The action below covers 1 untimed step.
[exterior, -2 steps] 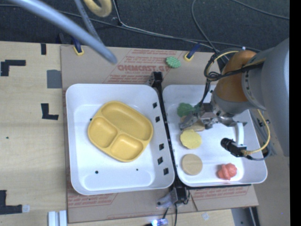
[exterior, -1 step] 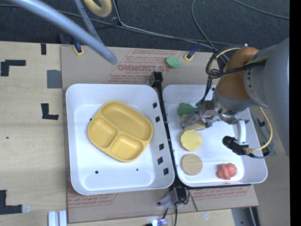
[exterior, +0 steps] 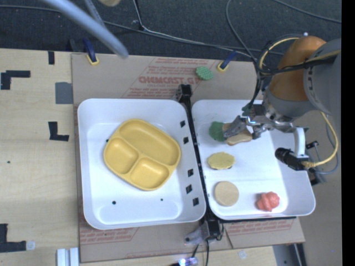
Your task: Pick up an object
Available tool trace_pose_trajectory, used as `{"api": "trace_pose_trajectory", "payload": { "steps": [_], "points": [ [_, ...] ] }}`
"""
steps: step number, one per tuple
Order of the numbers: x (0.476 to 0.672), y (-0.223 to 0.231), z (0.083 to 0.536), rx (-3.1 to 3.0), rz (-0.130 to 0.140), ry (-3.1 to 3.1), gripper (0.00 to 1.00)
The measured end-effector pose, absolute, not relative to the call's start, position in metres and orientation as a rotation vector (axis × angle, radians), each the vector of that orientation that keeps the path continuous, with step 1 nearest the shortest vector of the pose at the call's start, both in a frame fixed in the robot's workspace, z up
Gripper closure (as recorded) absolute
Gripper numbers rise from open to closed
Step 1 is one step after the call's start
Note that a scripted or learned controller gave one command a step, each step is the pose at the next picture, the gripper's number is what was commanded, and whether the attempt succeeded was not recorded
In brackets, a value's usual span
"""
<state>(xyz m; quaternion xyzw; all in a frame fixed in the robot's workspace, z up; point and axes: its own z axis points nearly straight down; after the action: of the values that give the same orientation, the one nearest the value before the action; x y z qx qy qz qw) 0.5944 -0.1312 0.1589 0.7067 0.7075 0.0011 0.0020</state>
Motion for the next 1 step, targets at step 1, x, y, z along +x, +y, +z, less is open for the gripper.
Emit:
{"api": "trace_pose_trajectory", "payload": {
  "steps": [1],
  "points": [
    [0.5955,-0.1311,0.2091,2.217,0.003,2.220,1.00]
  ]
}}
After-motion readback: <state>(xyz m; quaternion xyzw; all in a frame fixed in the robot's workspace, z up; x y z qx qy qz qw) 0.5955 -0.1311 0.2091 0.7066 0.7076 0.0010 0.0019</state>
